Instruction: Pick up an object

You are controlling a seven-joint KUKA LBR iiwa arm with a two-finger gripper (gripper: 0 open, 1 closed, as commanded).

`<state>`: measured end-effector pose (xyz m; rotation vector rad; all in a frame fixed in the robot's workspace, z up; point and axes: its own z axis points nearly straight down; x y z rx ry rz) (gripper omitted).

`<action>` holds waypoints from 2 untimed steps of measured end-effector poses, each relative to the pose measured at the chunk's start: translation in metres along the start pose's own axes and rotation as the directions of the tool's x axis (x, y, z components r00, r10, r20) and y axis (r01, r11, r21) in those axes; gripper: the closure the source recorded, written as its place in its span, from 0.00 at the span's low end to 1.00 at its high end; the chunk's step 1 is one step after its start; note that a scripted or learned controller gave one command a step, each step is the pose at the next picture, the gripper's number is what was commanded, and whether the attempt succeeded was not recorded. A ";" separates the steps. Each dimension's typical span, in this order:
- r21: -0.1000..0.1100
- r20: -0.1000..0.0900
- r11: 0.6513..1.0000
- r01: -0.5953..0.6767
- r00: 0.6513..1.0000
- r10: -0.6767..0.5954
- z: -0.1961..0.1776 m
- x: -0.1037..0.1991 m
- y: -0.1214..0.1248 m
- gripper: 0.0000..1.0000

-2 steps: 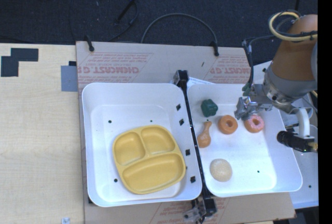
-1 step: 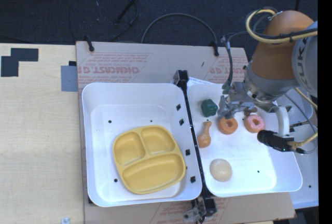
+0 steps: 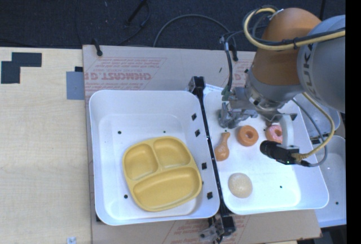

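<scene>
The right bin (image 3: 307,195) holds a tan toy drumstick (image 3: 223,147), an orange donut (image 3: 247,135), a pink donut (image 3: 274,134) and a pale round bun (image 3: 240,185). My gripper (image 3: 230,117) hangs low over the bin's far left part, just above the drumstick's thin end and left of the orange donut. Nothing can be seen held in it. The wrist and the orange band cover the bin's far side.
In the left bin (image 3: 107,124) lies a yellow divided plate (image 3: 161,172). A black divider (image 3: 204,141) runs between the two bins. Cardboard (image 3: 130,70) lies under both bins, with the wooden bench (image 3: 39,147) to the left.
</scene>
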<state>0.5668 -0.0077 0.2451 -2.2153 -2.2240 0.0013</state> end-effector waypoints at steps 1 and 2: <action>0.002 0.000 1.000 0.000 1.000 0.000 0.009 0.047 -0.009 1.00; 0.001 0.000 1.000 0.002 1.000 -0.002 0.007 0.104 -0.010 1.00</action>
